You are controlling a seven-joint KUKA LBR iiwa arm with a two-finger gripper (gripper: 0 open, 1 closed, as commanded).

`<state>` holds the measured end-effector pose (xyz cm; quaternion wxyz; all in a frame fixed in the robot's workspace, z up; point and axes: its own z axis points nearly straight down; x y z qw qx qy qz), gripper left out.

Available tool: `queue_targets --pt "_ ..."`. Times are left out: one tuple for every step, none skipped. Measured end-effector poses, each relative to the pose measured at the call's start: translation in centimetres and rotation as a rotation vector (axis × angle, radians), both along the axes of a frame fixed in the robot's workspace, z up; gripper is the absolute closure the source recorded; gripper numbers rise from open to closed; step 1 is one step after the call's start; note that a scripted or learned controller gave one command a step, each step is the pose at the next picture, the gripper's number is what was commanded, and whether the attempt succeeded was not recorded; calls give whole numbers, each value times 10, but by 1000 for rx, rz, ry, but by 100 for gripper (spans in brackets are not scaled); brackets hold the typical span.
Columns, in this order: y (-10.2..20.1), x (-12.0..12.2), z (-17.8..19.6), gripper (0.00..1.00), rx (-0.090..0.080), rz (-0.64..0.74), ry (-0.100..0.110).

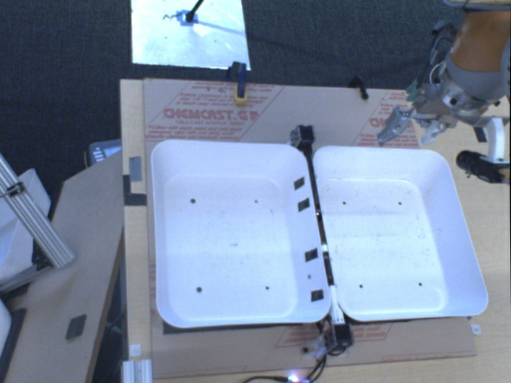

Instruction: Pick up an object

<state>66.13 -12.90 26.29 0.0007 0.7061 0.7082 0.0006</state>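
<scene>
While the arm (477, 42) hovers past the right bin's (457, 186) far rim, its fingers (409, 126) spread open, holding nothing

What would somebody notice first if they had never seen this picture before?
Probably the two big white bins side by side in the middle, the left bin and the right bin, joined along a dark seam. Next, the robot arm with its orange band at the top right, its hand hovering just past the right bin's far edge. A shiny silver sheet lies on the dark floor at the top.
</scene>
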Motion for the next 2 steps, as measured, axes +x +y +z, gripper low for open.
queue_targets --pt "49 -22 154 0 -1 7 -16" --pt "47 -21 156 100 -2 6 -6"
